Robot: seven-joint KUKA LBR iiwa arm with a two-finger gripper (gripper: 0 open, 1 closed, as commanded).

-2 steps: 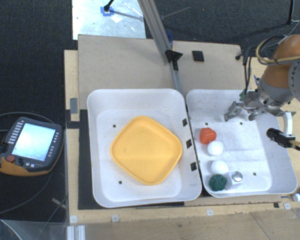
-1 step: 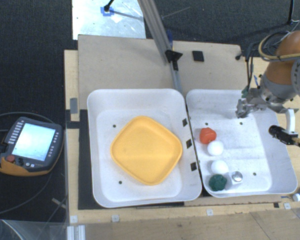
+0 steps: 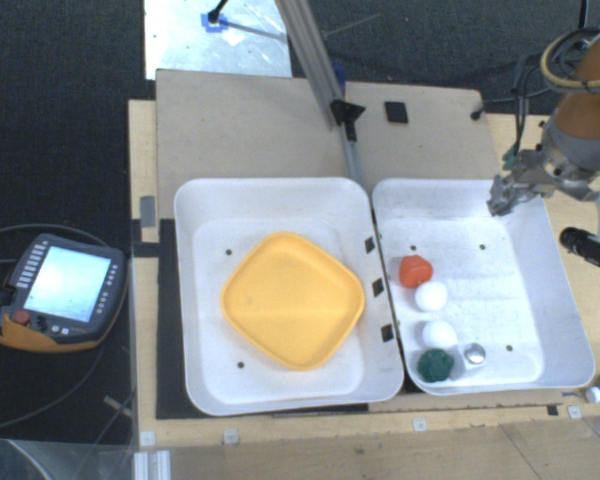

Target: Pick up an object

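White balls (image 3: 431, 296), an orange ball (image 3: 415, 271) and a green one (image 3: 436, 365) are sitting low-left in the right bin (image 3: 540, 268), so the tool (image 3: 502, 204), its spread unreadable, is needing to descend squarely over one.

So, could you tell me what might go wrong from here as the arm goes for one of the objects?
1. The red ball, two white balls, green object and small metal piece sit packed together, so the fingers may nudge neighbours instead of gripping one.
2. They lie against the right bin's left wall, which could block a finger.
3. The gripper hovers at the bin's far corner, away from them.
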